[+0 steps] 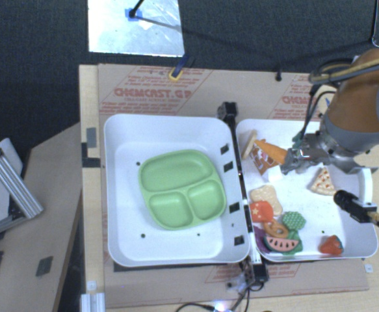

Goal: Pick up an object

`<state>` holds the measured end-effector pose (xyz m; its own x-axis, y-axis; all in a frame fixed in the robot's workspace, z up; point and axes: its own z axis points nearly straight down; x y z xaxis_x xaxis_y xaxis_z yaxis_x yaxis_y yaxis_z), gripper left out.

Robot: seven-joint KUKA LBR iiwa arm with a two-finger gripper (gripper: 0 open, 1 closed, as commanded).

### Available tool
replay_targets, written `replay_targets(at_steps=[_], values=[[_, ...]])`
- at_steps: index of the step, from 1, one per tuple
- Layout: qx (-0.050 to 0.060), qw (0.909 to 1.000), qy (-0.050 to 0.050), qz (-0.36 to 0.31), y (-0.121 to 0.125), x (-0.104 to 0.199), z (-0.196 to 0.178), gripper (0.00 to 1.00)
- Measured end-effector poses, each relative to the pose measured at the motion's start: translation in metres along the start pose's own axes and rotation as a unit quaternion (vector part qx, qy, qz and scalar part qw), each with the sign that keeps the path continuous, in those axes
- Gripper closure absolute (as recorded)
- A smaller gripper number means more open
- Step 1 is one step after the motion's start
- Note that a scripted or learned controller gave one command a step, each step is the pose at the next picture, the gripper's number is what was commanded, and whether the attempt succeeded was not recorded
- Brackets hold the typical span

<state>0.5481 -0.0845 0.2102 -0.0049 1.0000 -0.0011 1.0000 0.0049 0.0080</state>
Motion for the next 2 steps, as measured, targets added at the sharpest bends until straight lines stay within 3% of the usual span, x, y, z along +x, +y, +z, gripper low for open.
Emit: replay_targets(at_steps=[1, 2], values=[[0.002, 1.0, 0.0, 0.0, 0.001, 0.0, -0.015, 1.0], [0.004, 1.0, 0.002, -0.003, 0.002, 0.056, -0.015, 1.0]])
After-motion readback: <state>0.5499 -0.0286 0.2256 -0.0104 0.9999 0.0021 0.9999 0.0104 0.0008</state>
